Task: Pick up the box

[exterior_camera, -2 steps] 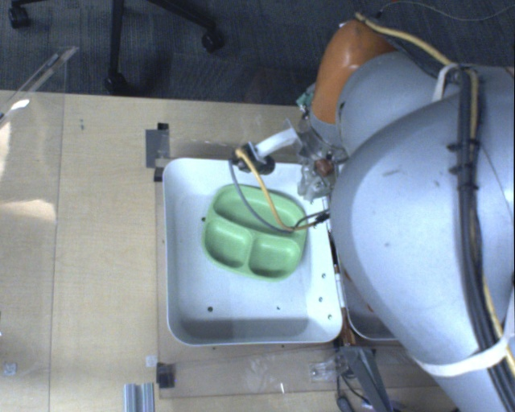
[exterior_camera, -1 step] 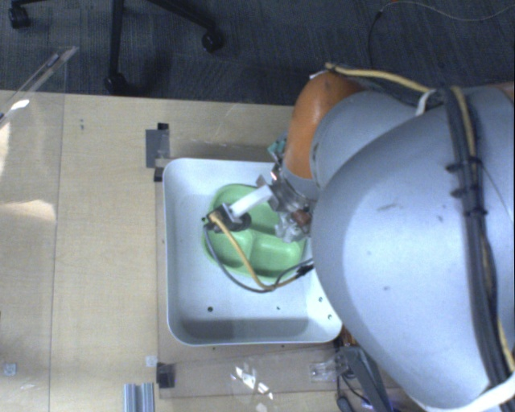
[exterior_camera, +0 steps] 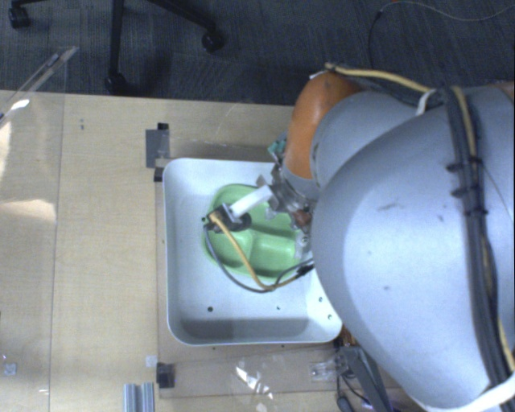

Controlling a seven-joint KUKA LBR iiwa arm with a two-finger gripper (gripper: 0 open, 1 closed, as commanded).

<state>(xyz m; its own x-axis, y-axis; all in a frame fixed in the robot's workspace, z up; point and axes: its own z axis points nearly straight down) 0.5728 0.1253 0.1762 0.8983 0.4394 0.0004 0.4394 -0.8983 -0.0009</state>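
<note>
A white bin (exterior_camera: 172, 265) sits on the wood counter (exterior_camera: 80, 241). The box (exterior_camera: 269, 251) is green with soft, round edges. It lies inside the bin, near the middle and a bit to the right side. It lies flat on the bin floor.

The big grey arm (exterior_camera: 402, 241) comes in from the right and hides the right part of the bin. Its orange band (exterior_camera: 306, 129) shows at the top. The pincer (exterior_camera: 288, 211) is low in the bin, right over the top edge of the box. I cannot tell if the pincer is wide or narrow, or if it is touching the box, since the arm hides it.

A small black clip (exterior_camera: 161, 145) sits at the far left corner of the bin. One more clip (exterior_camera: 165, 375) sits at the near left corner. Past the counter, the floor (exterior_camera: 265, 40) is dark, and black chair legs (exterior_camera: 161, 24) stand on it.
</note>
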